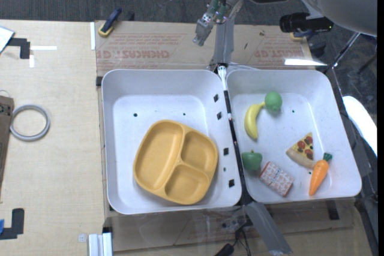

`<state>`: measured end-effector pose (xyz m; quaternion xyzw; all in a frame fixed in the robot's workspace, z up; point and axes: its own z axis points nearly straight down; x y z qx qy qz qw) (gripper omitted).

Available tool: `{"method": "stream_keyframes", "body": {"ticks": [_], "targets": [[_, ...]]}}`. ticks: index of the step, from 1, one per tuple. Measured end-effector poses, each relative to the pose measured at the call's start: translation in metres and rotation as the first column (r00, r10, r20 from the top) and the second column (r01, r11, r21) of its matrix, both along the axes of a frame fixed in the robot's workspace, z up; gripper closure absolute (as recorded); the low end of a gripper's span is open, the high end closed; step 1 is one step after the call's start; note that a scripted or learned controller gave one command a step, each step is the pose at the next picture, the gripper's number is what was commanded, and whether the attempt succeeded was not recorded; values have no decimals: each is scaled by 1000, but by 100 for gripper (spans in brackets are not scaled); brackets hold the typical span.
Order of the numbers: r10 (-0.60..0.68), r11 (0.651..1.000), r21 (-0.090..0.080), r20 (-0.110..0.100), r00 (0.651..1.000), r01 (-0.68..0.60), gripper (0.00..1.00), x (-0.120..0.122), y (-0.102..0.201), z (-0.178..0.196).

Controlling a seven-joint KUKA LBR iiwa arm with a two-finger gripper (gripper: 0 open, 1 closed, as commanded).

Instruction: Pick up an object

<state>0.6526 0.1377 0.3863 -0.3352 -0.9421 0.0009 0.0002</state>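
The right bin [339, 108] holds a yellow banana [252, 120], with a green ball [273, 101] touching its upper end. It also holds a pizza slice [302, 151], an orange carrot [318, 175], a green pepper [252, 160] and a speckled pink block [276, 178]. A yellow divided plate [175, 162] lies in the left bin [114, 129]. My gripper [207, 24] hangs high beyond the bins' far rim, roughly over the seam between them and well away from every object. Nothing shows in its grasp.
Cardboard [162, 51] lies flat behind the bins. A blue and yellow clamp [110, 21] rests at its left corner. A roll of tape [28, 122] sits on the wooden bench to the left. The arm's bulk fills the upper right.
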Motion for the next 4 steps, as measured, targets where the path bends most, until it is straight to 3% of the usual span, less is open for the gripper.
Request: {"method": "stream_keyframes", "body": {"ticks": [1, 2, 3, 4], "targets": [[250, 968, 1, 1, 968, -250, 100, -36, 65, -25], [477, 879, 1, 4, 879, -477, 100, -16, 90, -46], [734, 679, 1, 3, 679, -734, 100, -44, 90, -36], [862, 506, -1, 4, 506, -862, 100, -15, 90, -55]]}}
